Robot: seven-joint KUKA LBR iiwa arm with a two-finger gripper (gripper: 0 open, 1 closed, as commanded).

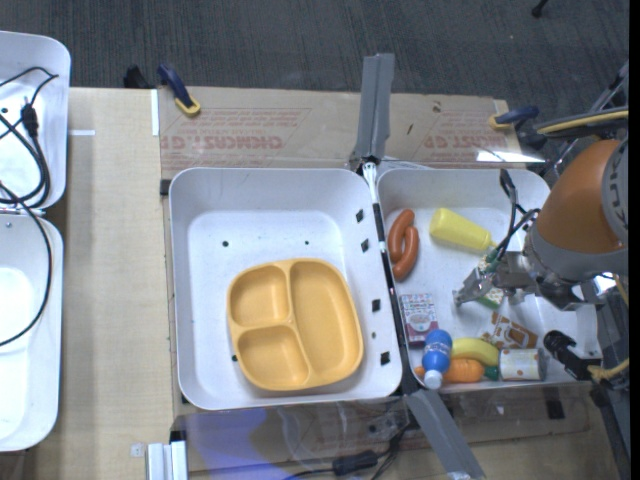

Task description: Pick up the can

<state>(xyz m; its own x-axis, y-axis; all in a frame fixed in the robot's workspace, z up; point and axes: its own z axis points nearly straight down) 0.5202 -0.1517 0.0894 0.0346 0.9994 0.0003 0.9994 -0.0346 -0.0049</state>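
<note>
1. The arm (580, 208) comes in over the right bin (445, 268), on the far side of the yellow bottle (460, 230) from the left bin (260, 218). Its bulk covers that bin's outer wall.
2. The gripper (487, 290) hangs low, just below the yellow bottle. Whether it is spread or pressed together I cannot tell.
3. The can (520, 365), as I take the small pale cylinder to be, lies on its side, further below the bottle than the gripper, against the near wall.
4. A banana (478, 350) and a packet (512, 332) crowd it, so I judge that little room is left for the approach.
</note>
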